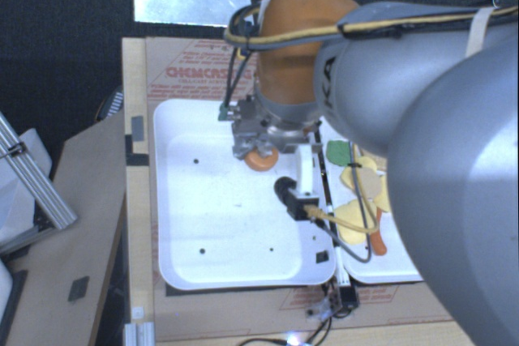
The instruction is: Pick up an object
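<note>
The gripper (258,151) sits low in the left bin (186,198) — right at an orange object (261,161). Fingers' state: cannot tell, so no lift is confirmed.

one fixed camera sits above the bench (138,174), looking down at a slant on both white bins (174,198). the arm (422,109) reaches in from the right, close to the lens.
</note>
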`<state>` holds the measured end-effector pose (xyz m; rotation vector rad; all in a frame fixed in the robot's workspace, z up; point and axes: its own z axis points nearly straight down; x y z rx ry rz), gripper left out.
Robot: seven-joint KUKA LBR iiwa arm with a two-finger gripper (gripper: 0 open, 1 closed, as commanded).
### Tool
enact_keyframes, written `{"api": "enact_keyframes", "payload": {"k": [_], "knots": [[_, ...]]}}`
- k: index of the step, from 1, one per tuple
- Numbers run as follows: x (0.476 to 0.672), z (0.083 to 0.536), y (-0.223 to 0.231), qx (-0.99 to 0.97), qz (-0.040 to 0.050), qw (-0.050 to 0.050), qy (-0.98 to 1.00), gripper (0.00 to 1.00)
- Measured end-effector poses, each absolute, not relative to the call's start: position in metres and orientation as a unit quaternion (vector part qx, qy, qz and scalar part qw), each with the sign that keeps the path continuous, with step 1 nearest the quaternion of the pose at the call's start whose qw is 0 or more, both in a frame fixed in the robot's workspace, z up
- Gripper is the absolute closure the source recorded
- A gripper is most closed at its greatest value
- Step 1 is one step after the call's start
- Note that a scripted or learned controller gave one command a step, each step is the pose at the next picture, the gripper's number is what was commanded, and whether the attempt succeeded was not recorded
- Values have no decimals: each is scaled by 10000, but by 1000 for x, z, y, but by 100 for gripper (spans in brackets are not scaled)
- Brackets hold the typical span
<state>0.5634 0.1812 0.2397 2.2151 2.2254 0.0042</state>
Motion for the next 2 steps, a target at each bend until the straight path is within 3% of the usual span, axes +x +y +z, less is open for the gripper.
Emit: {"api": "enact_keyframes", "payload": {"k": [1,2], "knots": [[575,284,163,7066,12,8,7076,100],[563,349,168,7055,35,16,7087,100]]}}
